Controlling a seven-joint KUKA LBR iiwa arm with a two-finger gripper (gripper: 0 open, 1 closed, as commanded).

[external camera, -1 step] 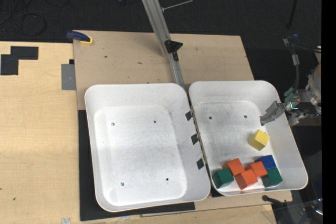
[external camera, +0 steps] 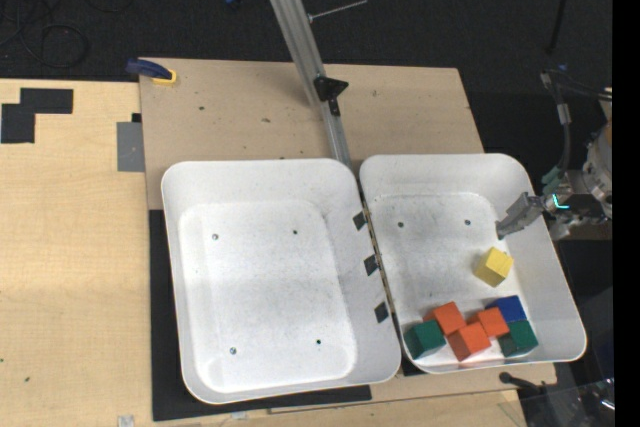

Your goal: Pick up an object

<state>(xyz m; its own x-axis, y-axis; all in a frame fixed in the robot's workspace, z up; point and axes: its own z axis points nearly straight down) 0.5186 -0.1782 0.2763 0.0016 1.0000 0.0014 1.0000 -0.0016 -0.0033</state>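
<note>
Two shallow white bins are seen side by side on the bench (external camera: 300,105). All blocks are found in the right bin (external camera: 440,185); bare white floor with a few dark specks is seen in the left bin (external camera: 200,205).

A yellow block (external camera: 493,265) is noted apart from the rest, towards the right wall, tilted so that one corner points up-left. Its faces appear plain. A cluster is packed into the near right corner: a green block (external camera: 425,338), an orange block (external camera: 449,317), a second orange block (external camera: 468,342), a third orange block (external camera: 492,322), a blue block (external camera: 511,307) and a dark green block (external camera: 519,342). The cluster members are touching or nearly touching. No writing, brand or label can be read on any block or bin.

The gripper (external camera: 520,212) is seen at the right rim of the right bin, up-right of the yellow block and clear of it. Nothing is seen held. How far the pincer is open cannot be told.
</note>
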